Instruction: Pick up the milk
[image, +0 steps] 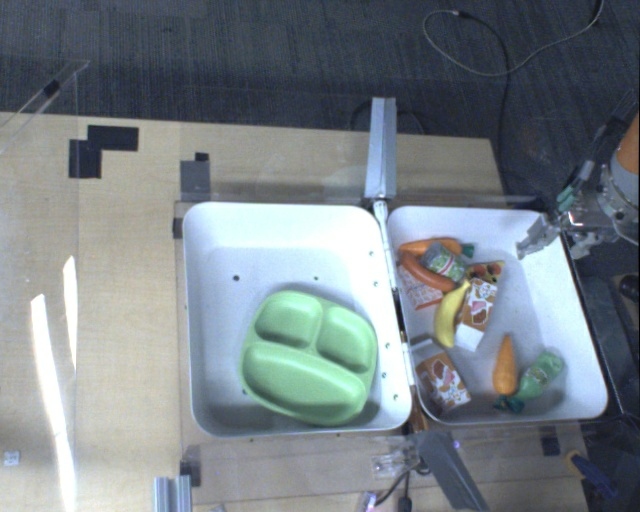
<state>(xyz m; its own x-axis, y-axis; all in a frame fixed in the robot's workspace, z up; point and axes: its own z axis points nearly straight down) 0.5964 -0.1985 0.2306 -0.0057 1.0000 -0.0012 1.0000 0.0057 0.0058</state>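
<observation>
The milk (479, 304) is a small carton with a white base and red-brown top. It lies in the middle of the right bin (585, 345), against the right side of a yellow banana (451, 312). A second, brown carton (443, 383) lies near that bin's front left corner. My gripper (552, 243) hangs over the bin's far right corner, up and to the right of the milk and well apart from it. Its fingers are open with nothing between them.
The right bin also holds a carrot (430, 246), a sausage (424, 275) and a green can (445, 263) at the back left, plus another carrot (505, 364) and a green bottle (540, 373) at the front. A green divided plate (310, 355) lies in the left bin (215, 300).
</observation>
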